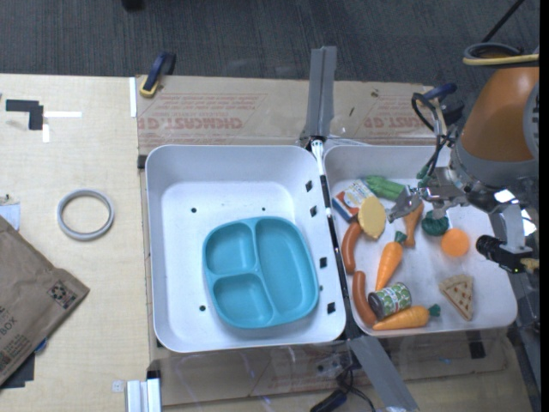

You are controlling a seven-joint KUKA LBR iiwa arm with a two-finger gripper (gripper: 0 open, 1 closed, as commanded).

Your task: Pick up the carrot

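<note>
Your gripper (412, 206) hangs over the right bin (497, 320), whether open or closed I can't tell. The carrot (389, 264) lies mid-bin beside the can (390, 299): probably light, rigid, slick plastic. Grab its thick middle.

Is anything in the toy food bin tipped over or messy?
Yes. The green-labelled toy can lies on its side near the front of the right white bin, against an orange plastic carrot. The other toy foods lie jumbled and touching rather than tidy.
</note>
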